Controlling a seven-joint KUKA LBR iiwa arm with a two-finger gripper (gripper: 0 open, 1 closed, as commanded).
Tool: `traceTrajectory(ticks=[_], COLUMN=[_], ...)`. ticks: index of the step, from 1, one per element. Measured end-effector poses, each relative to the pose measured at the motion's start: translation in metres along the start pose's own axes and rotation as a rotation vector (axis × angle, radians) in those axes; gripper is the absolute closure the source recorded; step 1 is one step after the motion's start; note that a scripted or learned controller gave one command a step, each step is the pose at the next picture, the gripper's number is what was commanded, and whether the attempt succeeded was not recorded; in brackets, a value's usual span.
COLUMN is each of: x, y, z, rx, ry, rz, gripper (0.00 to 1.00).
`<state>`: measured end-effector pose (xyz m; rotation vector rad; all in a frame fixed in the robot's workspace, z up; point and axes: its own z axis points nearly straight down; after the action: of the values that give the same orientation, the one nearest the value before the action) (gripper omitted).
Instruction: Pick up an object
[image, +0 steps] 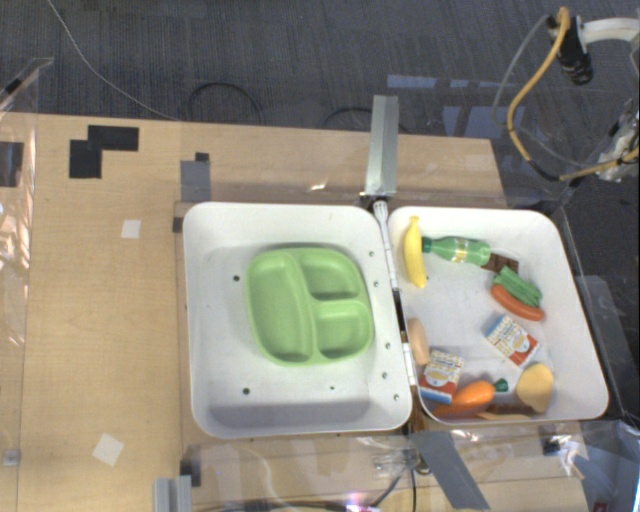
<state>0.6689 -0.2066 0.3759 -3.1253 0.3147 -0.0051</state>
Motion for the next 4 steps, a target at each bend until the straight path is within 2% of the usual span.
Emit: traceTrajectory(ticks=[4], x=[0.003], y=[-0.013], z=[-0.049], rx=[0.002], ry=[0.013], rz=[-0.021], gripper=[1.0])
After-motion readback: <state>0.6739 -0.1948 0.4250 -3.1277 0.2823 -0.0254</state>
